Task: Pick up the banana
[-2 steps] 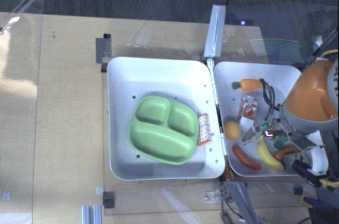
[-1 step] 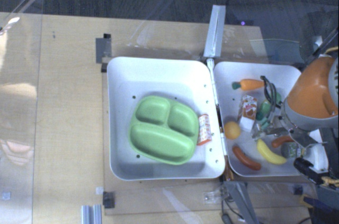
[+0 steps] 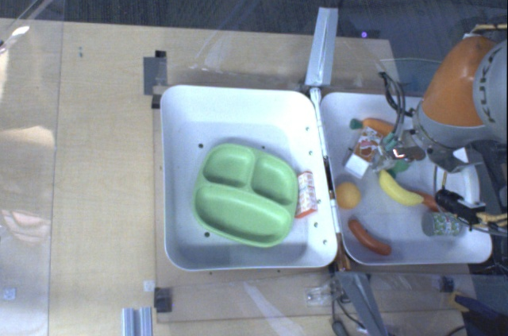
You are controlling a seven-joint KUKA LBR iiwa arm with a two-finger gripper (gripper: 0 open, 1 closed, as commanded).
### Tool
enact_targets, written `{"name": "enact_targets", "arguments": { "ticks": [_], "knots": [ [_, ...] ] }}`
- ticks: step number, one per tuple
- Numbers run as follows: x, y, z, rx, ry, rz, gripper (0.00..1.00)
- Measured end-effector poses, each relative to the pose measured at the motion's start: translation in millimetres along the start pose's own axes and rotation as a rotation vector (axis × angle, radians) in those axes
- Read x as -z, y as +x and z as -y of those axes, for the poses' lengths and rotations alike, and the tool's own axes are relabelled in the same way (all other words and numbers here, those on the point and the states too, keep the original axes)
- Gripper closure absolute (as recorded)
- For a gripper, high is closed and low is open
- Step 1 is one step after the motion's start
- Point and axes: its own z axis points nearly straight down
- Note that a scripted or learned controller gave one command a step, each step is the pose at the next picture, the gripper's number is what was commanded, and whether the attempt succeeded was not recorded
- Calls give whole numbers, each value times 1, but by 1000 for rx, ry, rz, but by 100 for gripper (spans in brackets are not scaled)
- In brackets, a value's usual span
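Right bin (image 3: 476, 251), banana (image 3: 399, 191) just below end effector (image 3: 399, 154)

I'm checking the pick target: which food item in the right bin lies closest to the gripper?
The yellow banana, just below the gripper; the orange ball and sausage lie farther away.

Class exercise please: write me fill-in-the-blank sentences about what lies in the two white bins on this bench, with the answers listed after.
1. The green divided plastic plate lies in the ___ bin.
2. The yellow curved banana lies in the ___ bin.
3. The round orange fruit sits to the ___ of the banana in the camera view.
4. The long sausage near the right bin's front edge is ___ in colour.

Missing words: left; right; left; red
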Motion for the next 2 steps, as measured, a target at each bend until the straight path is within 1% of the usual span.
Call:
{"name": "enact_targets", "arguments": {
  "ticks": [1, 2],
  "knots": [
    [0, 0, 0, 0, 0, 0, 0],
    [-25, -4, 65, 181, -14, 7, 0]
  ]
}}
